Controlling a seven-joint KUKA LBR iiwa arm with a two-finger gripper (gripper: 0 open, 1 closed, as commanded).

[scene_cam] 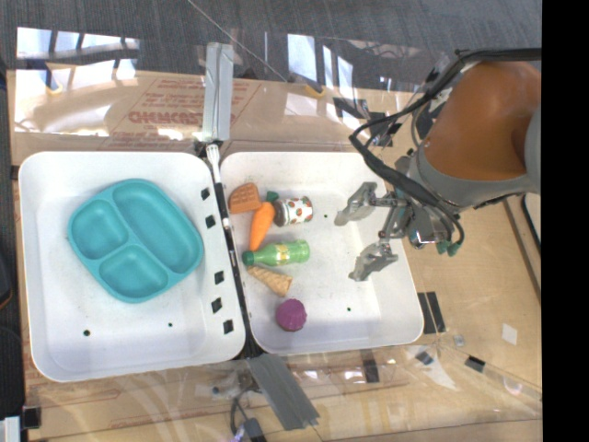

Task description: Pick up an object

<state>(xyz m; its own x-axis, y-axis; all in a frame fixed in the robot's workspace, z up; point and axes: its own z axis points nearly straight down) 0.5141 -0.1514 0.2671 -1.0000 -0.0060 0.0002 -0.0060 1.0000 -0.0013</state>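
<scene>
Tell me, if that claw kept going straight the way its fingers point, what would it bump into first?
The open claw points left across the right bin. Going straight on, it would probably reach the green bottle first, with the small jar just above that line. Its height is unclear, so it might pass over.

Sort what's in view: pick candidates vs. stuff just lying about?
Pick candidates, all in the right bin:
carrot
green bottle
purple ball
ice cream cone
bread slice
small can
The gripper hangs over this bin with fingers open.

Lying about:
teal divided plate in the left bin
</scene>
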